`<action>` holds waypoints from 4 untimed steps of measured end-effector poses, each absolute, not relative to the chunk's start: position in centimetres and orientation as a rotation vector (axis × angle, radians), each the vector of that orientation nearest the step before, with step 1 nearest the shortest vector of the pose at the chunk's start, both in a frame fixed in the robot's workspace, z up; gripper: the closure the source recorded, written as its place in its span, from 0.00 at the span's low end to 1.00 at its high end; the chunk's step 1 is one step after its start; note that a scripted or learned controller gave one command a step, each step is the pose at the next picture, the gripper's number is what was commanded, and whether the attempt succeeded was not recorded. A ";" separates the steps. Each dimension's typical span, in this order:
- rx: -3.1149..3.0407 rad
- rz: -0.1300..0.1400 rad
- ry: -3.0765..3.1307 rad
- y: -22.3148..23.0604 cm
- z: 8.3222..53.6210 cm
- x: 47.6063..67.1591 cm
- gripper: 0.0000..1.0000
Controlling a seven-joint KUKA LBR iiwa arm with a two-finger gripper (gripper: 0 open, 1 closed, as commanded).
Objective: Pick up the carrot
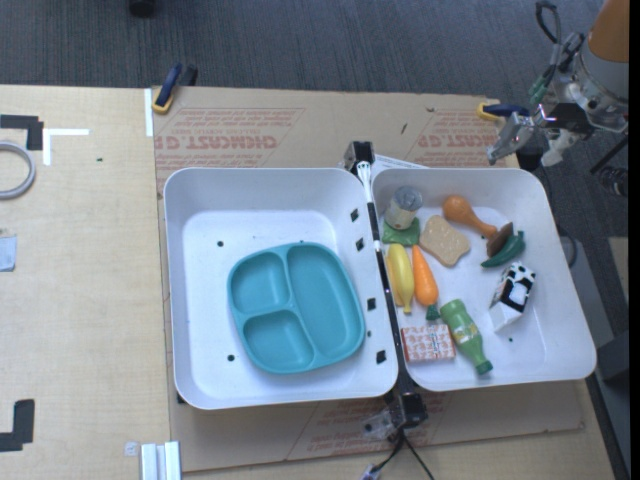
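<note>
The carrot (424, 275) is orange and lies lengthwise in the right bin (560, 268), close to its left wall, beside a yellow corn cob (400, 274). A green leafy piece (401, 233) sits at the carrot's far end. My gripper (527, 140) hangs above the bench past the right bin's far right corner, well away from the carrot. Its fingers (503, 144) are spread apart with nothing between them.
The right bin also holds a bread slice (445, 240), a small can (405, 204), an orange drumstick (468, 214), a green pepper (503, 246), a black-and-white carton (513, 292), a green bottle (465, 335) and a red box (428, 343). A teal divided plate (295, 306) lies in the left bin (190, 268).
</note>
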State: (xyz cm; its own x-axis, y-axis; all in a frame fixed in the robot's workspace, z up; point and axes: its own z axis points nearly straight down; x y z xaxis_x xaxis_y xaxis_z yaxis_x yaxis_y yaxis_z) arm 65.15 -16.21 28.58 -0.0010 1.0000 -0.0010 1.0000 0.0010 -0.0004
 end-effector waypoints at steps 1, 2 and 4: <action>1.930 0.005 2.469 -10.1 14.3 66.1 0.00; 1.449 0.001 2.784 -9.9 10.5 61.0 0.00; 1.905 0.003 2.489 -10.2 10.4 58.9 1.00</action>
